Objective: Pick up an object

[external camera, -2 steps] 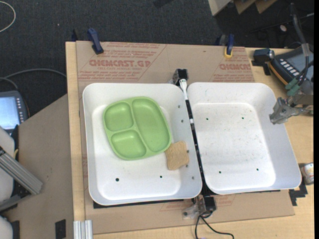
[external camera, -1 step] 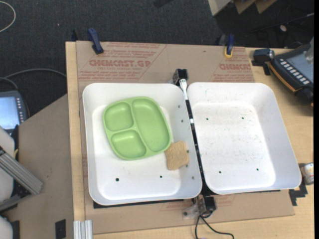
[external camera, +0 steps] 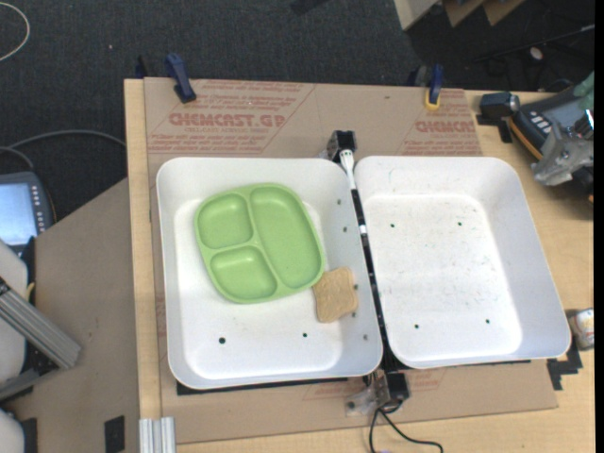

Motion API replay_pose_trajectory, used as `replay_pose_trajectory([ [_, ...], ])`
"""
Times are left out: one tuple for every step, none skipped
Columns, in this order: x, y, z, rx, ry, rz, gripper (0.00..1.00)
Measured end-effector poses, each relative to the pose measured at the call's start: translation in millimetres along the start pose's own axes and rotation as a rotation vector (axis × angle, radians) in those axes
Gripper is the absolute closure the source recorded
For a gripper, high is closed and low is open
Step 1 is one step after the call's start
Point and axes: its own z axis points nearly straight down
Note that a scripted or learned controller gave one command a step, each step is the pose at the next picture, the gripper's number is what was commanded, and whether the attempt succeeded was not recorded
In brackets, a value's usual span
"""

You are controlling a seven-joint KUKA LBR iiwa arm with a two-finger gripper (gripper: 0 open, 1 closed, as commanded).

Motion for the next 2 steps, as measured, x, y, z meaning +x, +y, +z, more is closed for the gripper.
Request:
replay_pose_trajectory([
  [-149.7,0.0,-36.6,-0.014,-0.01,0.015,1.0],
  [-43.1,1.7,70.4,0.005,0.003,-0.007,1.0],
])
